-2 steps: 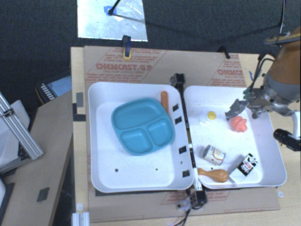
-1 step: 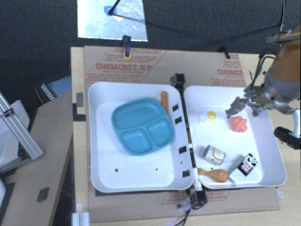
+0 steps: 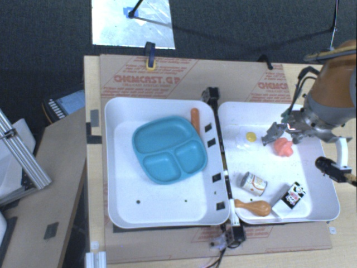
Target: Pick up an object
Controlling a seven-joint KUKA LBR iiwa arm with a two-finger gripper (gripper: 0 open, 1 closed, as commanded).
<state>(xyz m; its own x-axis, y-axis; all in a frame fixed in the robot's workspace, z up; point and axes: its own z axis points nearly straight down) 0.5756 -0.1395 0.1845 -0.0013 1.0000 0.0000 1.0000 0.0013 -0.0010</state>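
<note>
Currently arm [image 3: 334, 88] reaches in from rt, jaws [image 3: 277, 134] low over rt bin [image 3: 318, 205] beside pink object [image 3: 284, 147]; jaw state unclear.

The right white bin [image 3: 329, 205] lies beneath the gripper [image 3: 277, 134]. The left white bin [image 3: 120, 205] adjoins it, farther from the gripper. Both rest on a printed cardboard sheet [image 3: 234, 77]. A yellow clamp [image 3: 150, 57] sits at the sheet's far edge, well apart from the gripper. Beyond the clamp, a silver sheet [image 3: 111, 15] lies on dark carpet [image 3: 251, 15].
</note>
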